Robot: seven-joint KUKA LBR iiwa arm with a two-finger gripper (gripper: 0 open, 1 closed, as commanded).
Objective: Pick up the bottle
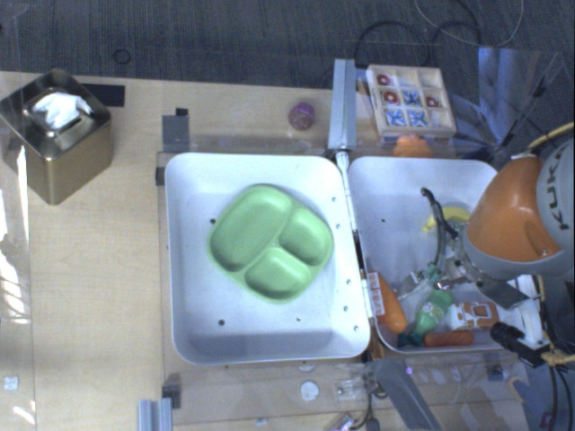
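Observation:
A small green bottle (432, 312) lies near the front of the right bin (386, 196), tilted toward the front left. Touching it on the right is a second bottle with a white and orange label (473, 313), lying on its side. My gripper (442, 275) hangs low over the clutter just behind the green bottle, below the arm's orange band (510, 215). The arm's bulk and the cluttered objects hide how the gripper meets the bottles.
In the right bin an orange carrot (389, 303) lies by the left wall, a red piece (445, 338) at the front and a yellow item (452, 215) behind the gripper. The left bin (193, 321) holds a green divided plate (271, 241). A tissue box (58, 137) stands far left.

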